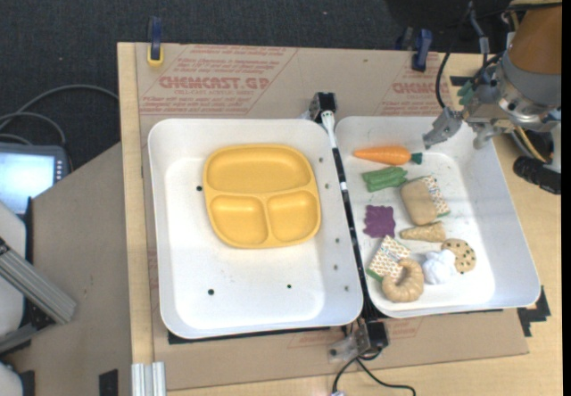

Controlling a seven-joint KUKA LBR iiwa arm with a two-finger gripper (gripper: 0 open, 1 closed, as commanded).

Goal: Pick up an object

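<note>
At the near edge of the right bin [500,234], a ring-shaped pastry [403,281] lay just inside the rim, touching a patterned wedge [388,256] on its left. A white lump [437,268] and a chocolate-chip cookie [459,255] sat just beside it to the right. Farther in were a cone-shaped piece [423,232], a purple piece [379,220] and a tan bread-like piece [422,200], all close together. Beyond those lay a green vegetable [384,178] and, nearest the far rim, a carrot [385,154] lying crosswise. The items crowded the left half of this bin; its right side offered bare floor.

The left bin [178,234] held a yellow divided plate [262,194] toward its far half, with open white floor near and around it. The two bins met edge to edge on the table [268,73].

The gripper [464,128] hung over the far right corner of the right bin, its fingers spread apart and pinching nothing, near the carrot's tip but apart from it.
</note>
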